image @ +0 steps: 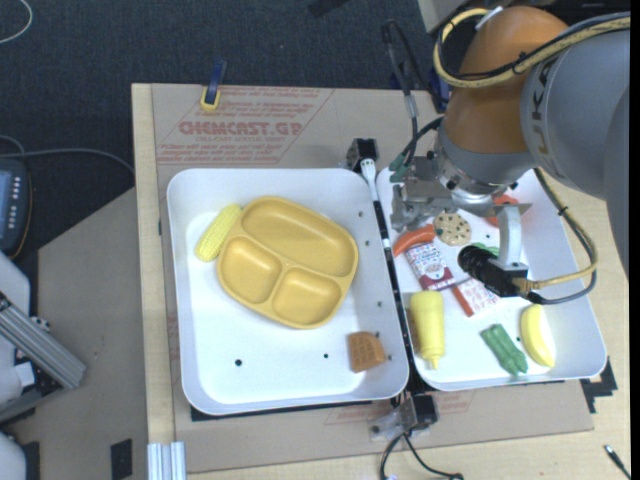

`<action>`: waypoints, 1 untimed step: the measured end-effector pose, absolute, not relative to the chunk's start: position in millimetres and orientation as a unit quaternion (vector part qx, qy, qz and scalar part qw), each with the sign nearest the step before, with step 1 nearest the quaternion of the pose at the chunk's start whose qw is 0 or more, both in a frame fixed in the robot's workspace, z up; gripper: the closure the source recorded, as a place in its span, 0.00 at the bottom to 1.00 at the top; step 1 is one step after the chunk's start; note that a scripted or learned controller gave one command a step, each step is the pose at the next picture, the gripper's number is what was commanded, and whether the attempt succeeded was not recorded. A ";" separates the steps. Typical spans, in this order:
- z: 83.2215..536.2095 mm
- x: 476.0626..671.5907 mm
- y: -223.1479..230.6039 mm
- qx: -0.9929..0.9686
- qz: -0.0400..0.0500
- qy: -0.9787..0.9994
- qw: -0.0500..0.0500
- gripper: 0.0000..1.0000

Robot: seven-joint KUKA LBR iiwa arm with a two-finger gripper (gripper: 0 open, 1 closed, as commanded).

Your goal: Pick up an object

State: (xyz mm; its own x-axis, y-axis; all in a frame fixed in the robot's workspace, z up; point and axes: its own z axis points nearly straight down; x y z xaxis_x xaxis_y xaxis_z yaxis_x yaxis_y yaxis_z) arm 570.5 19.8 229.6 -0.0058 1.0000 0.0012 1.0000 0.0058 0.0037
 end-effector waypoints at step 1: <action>223.8 588.2 72.4 0.705 0.001 0.709 0.001 1.00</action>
State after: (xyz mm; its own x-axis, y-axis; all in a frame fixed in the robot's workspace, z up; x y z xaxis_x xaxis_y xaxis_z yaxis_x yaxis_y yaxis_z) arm 588.2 72.4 223.8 -0.0047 1.0000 0.0004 1.0000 0.0047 0.0032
